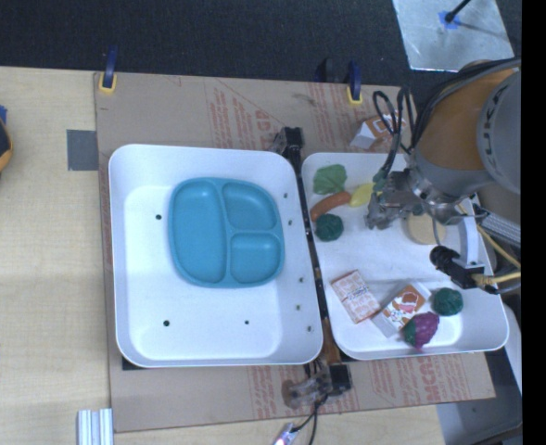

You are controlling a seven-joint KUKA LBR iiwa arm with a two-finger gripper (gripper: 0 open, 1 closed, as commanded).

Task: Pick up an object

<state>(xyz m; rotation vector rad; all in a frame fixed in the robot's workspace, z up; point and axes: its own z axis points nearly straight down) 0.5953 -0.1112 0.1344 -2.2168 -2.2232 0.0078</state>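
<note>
Arm (467,119) cut off at right edge, claw (384,207) low over right bin (476,336) near yellow item (361,194), grip indistinct, blue tray (226,231) in left bin (133,313).

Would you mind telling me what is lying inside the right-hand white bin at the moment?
The right bin holds a green leafy piece, an orange stick, a dark green ball, two small cartons, a purple item and another green ball. The arm covers the bin's far right corner.

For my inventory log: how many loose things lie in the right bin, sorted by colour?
Green: 3
Orange: 1
Yellow: 1
Purple: 1
Red-and-white packets: 2
Total: 8
</note>
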